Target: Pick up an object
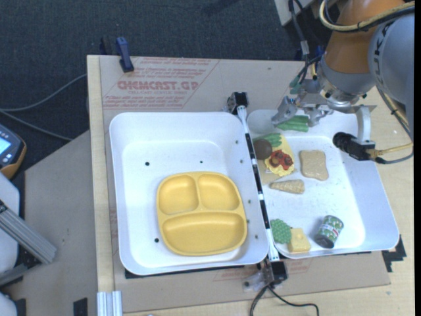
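Note:
My gripper [300,112] hangs over the back edge of the right bin [368,196], under the orange-banded wrist. A green toy vegetable [294,122] lies directly beneath its tip, touching or nearly touching it. Whether it is gripped is not visible. Further forward in the same bin lie a brown round piece [262,148], a yellow slice with red topping [281,162], a slice of toast [314,164], a tan cone [288,187], a green broccoli piece [281,229], a yellow wedge [300,241] and a small can [329,231].
The left bin [131,143] holds a yellow divided plate [200,212]. A black clip [238,101] sits at the back of the seam between the bins. A black connector with cable [352,145] juts over the right bin's far right. A blue clamp [123,53] grips the board's back left.

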Motion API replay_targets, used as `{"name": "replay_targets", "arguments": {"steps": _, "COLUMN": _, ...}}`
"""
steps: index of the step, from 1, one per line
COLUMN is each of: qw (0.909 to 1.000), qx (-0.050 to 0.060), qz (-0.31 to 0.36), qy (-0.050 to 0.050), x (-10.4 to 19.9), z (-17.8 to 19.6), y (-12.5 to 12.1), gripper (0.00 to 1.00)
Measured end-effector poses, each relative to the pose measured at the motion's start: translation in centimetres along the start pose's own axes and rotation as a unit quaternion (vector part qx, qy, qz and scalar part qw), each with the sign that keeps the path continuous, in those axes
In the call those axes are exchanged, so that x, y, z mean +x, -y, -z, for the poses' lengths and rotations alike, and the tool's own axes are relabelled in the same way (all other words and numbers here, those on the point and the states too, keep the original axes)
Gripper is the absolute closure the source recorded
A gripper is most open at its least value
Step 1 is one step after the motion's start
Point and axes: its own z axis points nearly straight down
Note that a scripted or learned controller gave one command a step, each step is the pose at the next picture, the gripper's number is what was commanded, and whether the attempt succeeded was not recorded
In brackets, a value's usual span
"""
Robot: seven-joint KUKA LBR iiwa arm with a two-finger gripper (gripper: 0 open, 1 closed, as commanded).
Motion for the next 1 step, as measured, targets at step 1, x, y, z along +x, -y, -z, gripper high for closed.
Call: {"name": "replay_targets", "arguments": {"steps": 1, "qw": 1.0, "qx": 0.007, "qz": 0.001, "qy": -0.002, "x": 8.18, "z": 2.54, "y": 5.28, "gripper": 1.0}}
